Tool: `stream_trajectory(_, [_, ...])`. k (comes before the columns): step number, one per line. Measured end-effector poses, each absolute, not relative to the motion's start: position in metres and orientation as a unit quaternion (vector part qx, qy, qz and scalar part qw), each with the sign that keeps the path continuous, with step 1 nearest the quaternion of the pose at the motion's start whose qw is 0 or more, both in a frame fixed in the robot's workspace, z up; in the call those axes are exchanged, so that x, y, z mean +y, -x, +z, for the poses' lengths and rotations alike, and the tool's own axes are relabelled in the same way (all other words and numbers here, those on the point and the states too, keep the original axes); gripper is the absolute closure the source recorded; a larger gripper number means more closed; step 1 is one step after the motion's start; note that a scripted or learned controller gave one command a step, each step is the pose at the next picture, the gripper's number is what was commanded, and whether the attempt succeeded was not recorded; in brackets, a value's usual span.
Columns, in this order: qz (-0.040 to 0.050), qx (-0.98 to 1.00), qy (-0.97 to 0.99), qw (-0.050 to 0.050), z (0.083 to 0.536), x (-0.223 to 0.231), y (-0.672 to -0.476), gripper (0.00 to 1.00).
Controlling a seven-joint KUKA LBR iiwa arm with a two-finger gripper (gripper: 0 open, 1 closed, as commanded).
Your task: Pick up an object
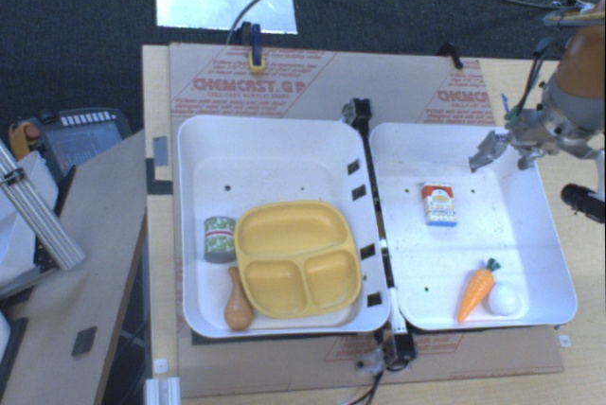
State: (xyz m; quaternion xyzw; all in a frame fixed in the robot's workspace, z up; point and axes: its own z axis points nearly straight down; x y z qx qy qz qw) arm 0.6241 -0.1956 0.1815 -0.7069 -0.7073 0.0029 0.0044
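Observation:
My gripper [507, 155] hangs over the far right part of the right bin [549, 223], fingers spread and open, with nothing between them. A small orange, white and blue carton [438, 203] lies flat in that bin, to the left of the gripper and nearer the front. At the bin's front right, an orange toy carrot [476, 292] rests against a white egg-shaped object [504, 300]. The left bin [275, 148] holds a yellow divided plate [298, 256], a small green can [220, 238] and a brown drumstick-like piece [237, 301].
A black divider strip [369, 204] runs between the two bins. Both bins sit on a cardboard sheet [312, 81] held by a yellow clamp [256, 53]. A pendant device [80, 138] and a metal rail [33, 204] lie on the side table at left.

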Motion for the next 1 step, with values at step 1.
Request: stream_trajectory(1, [-0.0004,-0.708,0.706,-0.001,0.189,-0.1952,-0.6273,0.0])
